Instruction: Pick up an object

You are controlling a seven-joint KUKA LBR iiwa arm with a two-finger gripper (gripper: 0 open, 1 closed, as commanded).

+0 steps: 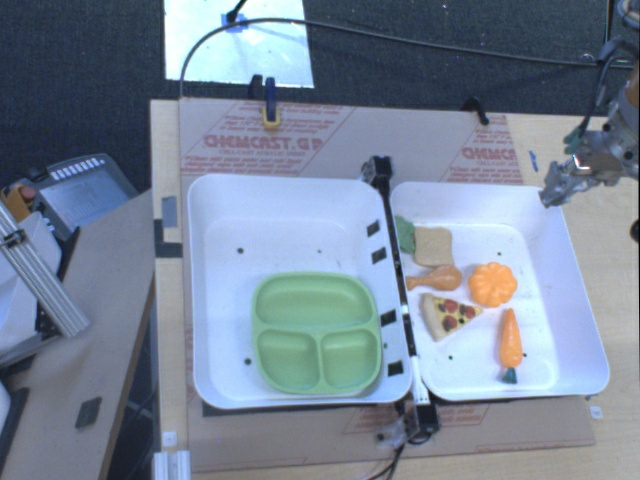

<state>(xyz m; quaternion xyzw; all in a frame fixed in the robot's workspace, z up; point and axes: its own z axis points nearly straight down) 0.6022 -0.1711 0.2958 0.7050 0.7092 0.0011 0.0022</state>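
Nearest my camera, the carrot (510, 342) lies along the front right of the right bin (580, 298), with the pizza slice (448, 315), the small pumpkin (493, 284), the drumstick (434, 279) and the toast (433, 245) behind it. I judge the pumpkin the best target: it stands apart from its neighbours, so I would bring the claw (560, 185) straight down, centred over it. The claw hangs above the bin's far right corner, well apart from the pumpkin; I cannot tell how it is set.
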